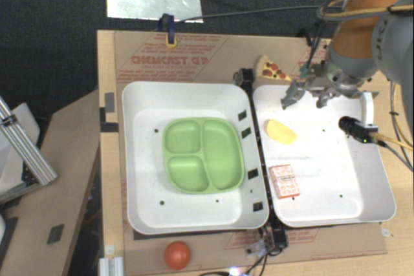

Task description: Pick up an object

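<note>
— Gripper (307, 95) status? 
— You see it hovering over the right bin's (375, 203) far edge, fingers spread, nothing between them. 
— And your objects? 
— You have a yellow piece (281, 132) just below it, and a red-patterned box (284, 181) nearer the front. The green tray (202, 154) fills the left bin (139, 203).

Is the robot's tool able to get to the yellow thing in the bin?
Probably yes. The tool hangs open above the right bin, close to the yellow thing, which lies uncovered with nothing between them.

Green divided tray (203, 154), yellow block (281, 132), red-and-white patterned box (284, 181), white bins (142, 106), orange ball (177, 254)
</note>
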Robot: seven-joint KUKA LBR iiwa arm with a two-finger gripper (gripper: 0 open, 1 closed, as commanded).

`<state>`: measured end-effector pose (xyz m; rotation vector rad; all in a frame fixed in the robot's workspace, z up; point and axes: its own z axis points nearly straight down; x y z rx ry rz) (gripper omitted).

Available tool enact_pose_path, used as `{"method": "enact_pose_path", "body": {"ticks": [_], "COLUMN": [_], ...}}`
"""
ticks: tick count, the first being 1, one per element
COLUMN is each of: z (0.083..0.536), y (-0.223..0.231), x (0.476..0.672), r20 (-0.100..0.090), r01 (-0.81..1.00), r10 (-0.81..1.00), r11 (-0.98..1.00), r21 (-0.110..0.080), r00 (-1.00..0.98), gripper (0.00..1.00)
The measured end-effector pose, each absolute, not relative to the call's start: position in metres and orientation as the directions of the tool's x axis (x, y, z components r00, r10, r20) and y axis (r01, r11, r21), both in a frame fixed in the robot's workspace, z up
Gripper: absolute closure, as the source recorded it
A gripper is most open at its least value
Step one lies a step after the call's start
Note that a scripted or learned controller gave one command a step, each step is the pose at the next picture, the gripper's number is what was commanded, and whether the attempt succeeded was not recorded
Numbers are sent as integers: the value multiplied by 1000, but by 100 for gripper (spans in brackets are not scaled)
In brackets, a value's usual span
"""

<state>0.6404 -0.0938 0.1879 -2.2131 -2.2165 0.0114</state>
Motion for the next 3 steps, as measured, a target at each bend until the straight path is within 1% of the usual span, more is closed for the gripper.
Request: {"method": "enact_pose_path", "body": {"ticks": [1, 2, 3], "z": [196, 140, 88], "y": [-94, -84, -84], "x": [643, 640, 640], "r20": [0, 0, 0], "r01": [1000, 1000, 1000], "r10": [1000, 1000, 1000], "r11": [3, 6, 3], "r21": [1, -2, -2], "r00": [-3, -6, -3], "gripper": [0, 0, 0]}}
